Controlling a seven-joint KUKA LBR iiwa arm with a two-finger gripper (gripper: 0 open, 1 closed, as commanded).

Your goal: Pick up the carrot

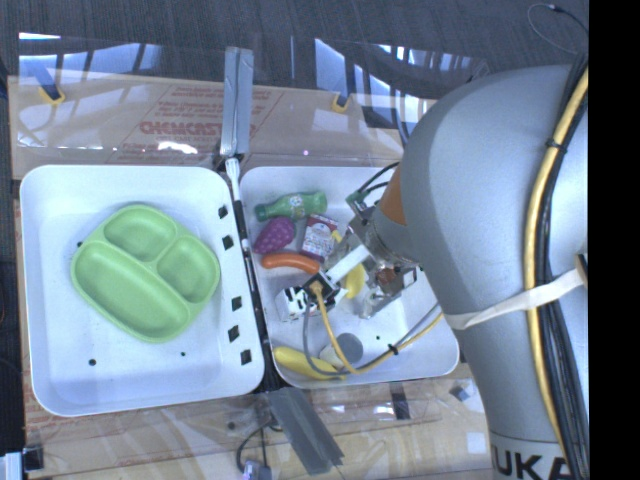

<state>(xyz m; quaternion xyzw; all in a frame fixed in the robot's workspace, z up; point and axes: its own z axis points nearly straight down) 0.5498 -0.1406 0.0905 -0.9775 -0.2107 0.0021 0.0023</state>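
Nearest item: a yellow banana [303, 361] lying along the near edge of the right bin [290, 330], with a small grey disc [348, 348] just beside it. Gripper [383, 280] hangs over the bin's middle, toward the right wall. Whether it is spread or closed cannot be told, and nothing is seen held in it.

Carrot [290, 262] lies flat at mid-bin, close to the left wall, its long axis roughly parallel to the near edge and apart from the gripper. Assessment: it looks like a moulded toy, so it is likely light, stiff, smooth and rounded, and prone to roll or slip out of a shallow pinch. Recommended hold is across the thicker middle, closing on the short axis.

Purple grapes [275, 235] touch or nearly touch its far side, and a red-and-white packet [320, 236] sits just beyond. Both crowd that side. Green bottle [290, 206] lies on its side near the far edge.

Left bin [60, 368] holds one green divided plate [145, 271] at its middle, compartments bare.
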